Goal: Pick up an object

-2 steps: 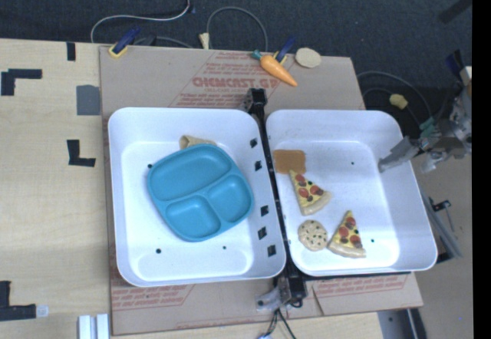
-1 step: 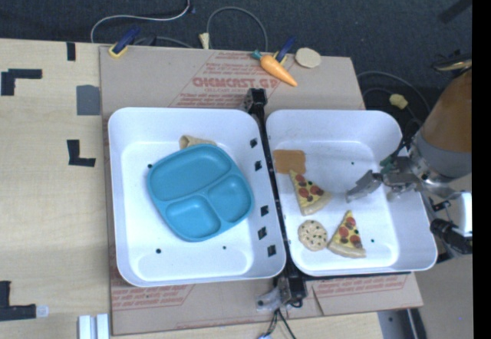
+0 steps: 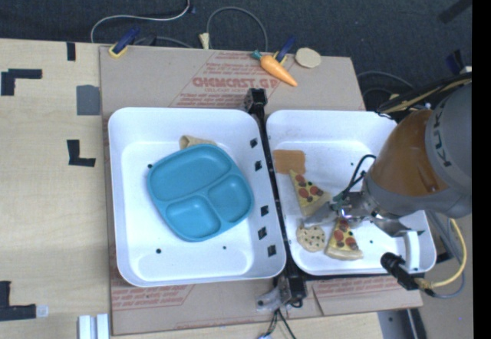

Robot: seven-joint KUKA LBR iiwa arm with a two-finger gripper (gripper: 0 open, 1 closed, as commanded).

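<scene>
**Arm reaches into right bin**

The gripper (image 3: 343, 211) hangs low over the right bin (image 3: 322, 124), between two pizza slices (image 3: 308, 191), beside a cookie (image 3: 311, 238). A blue plate (image 3: 200, 192) fills the left bin (image 3: 126, 176).

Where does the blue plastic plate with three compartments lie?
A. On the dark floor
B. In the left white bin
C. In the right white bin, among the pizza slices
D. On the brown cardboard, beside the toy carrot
B: the blue plastic plate with three compartments rests inside the left white bin.
</scene>
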